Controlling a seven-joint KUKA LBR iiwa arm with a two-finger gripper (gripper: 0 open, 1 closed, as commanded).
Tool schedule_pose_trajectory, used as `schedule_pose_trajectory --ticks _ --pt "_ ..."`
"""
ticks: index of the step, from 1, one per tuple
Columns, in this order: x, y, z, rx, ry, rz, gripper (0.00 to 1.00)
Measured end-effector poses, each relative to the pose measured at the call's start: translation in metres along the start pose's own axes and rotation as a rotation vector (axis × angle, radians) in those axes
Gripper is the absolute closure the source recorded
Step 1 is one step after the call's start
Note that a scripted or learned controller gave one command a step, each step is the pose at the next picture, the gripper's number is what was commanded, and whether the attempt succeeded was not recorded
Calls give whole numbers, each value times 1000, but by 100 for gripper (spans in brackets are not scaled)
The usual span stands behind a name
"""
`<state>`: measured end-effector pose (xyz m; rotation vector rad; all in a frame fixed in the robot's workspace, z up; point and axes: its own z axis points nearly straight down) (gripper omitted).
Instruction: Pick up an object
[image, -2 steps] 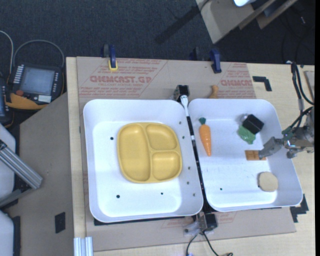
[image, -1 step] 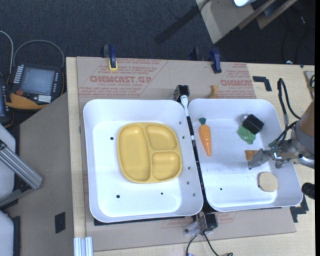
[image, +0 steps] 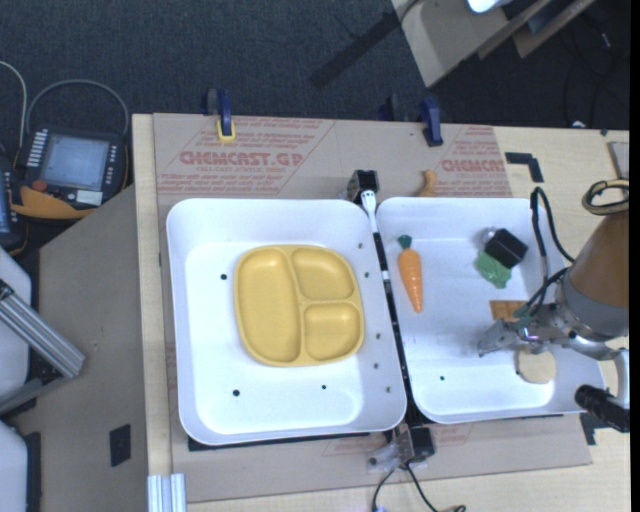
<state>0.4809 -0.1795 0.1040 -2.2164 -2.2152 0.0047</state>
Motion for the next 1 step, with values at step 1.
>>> schedule_pose_trajectory --ticks 1 --pt "0 2 18 -12 -5 -1 0"
